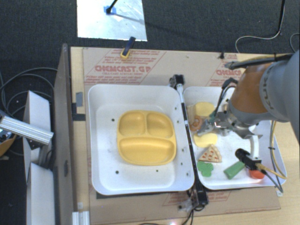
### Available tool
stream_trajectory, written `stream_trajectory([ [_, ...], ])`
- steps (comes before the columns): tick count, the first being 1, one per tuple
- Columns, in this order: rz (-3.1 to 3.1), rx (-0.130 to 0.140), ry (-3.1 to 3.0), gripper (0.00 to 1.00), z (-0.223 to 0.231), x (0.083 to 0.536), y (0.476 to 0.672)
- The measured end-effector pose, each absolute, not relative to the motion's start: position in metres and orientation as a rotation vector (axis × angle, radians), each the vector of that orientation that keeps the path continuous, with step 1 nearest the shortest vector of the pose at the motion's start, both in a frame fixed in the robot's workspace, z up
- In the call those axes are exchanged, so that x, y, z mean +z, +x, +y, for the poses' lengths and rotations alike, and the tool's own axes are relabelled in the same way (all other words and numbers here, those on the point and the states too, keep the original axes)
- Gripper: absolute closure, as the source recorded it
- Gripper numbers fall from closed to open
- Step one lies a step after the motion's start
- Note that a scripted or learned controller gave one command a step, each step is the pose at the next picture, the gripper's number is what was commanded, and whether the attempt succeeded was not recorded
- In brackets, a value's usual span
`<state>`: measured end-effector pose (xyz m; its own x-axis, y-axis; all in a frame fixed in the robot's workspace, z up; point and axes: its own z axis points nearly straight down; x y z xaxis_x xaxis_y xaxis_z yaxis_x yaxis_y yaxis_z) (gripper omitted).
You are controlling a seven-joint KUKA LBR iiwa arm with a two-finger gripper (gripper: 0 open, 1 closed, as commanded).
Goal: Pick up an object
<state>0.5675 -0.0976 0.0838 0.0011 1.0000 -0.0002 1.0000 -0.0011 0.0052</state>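
Observation:
My gripper [206, 127] hangs low over the left part of the right bin [269, 184], reaching in from the right. It sits between two pale yellow pieces, one behind it [204, 108] and one just in front [209, 139]. A small brown and white piece [195, 123] lies right beside the gripper's left. Nearer the front lie a pizza slice [211, 154], a dark green leafy piece [205, 168], a light green block [233, 170] and a red-orange piece [256, 174]. I see nothing lifted off the bin floor.
The left bin [101, 139] holds a yellow divided plate [146, 137]. A black divider rail [186, 130] runs between the bins. The arm's orange band and grey link [262, 93] cover the right bin's back right corner.

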Motion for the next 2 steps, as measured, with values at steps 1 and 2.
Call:
stream_trajectory([
  [1, 2.22, 0.002, 2.208, 0.0, -0.098, 0.086, 0.666],
  [2, 2.224, 0.005, 2.211, 1.0, -0.096, 0.097, 0.664],
])
